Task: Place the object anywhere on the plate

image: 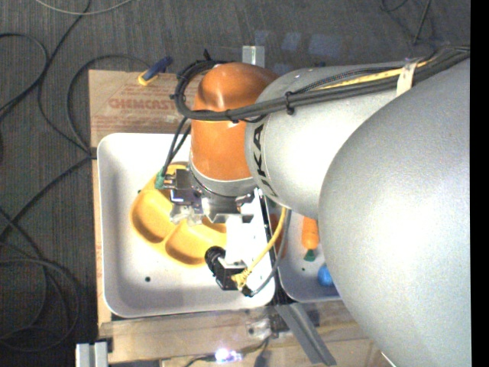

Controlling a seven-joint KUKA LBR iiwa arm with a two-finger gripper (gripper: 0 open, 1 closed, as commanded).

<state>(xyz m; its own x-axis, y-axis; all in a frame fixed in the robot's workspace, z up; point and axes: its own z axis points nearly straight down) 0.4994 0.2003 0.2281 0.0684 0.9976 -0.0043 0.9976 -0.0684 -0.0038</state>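
A yellow plate lies in the left white bin, towards its middle. The arm's orange band and wrist hang right over the plate's right half and hide it. My gripper points down at the plate, under the wrist. In the right bin, just past the arm's edge, I see an orange object with a green end and a blue object below it. I can see nothing held.
The grey arm covers nearly all of the right bin and the right side of the view. A cardboard sheet lies behind the left bin with a blue and yellow tool on it. Cables trail across the carpet.
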